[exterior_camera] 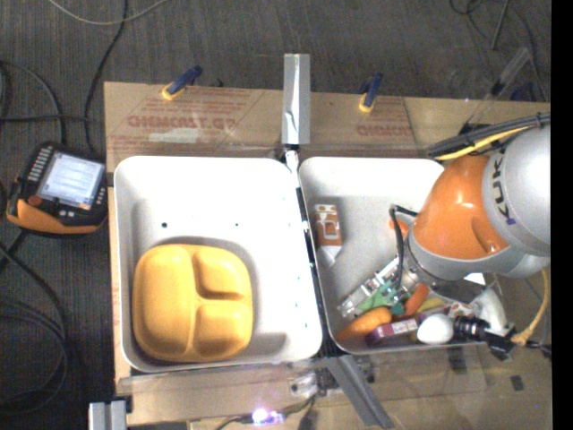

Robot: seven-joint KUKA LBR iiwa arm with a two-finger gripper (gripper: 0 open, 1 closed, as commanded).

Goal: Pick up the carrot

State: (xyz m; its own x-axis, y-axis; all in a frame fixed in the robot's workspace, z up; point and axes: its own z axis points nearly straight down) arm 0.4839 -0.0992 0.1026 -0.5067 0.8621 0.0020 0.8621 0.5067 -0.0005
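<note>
One carrot (369, 322) is seen lying in the right bin (358, 186), close to that bin's near wall, with its orange length pointing roughly left to right. Just beside it, on its right and nearer the wall, one dark purple object (391, 332) is found, and next to that one white egg-shaped object (436, 330). A second small orange-red piece (417, 296) is glimpsed above these, partly covered by the arm.

The claw (380, 290) is lowered into the same bin, directly over the carrot's upper edge; whether its fingers are spread or pressed together cannot be told, as the metal parts are blurred and crowded by green and red detail. Nothing is shown gripped. The arm's orange band (452, 213) and grey body (524, 191) cover the right part of this bin.

One small brown and white carton (329, 224) is set against the left wall of the right bin, well apart from the carrot.

In the left bin (152, 182) one yellow divided tray (192, 301) is placed.

On the counter (192, 119) two clamps are counted at the far edge, one blue and yellow (182, 82) and one (368, 94) further right. One handheld control pendant (61, 189) is laid off to the left.
</note>
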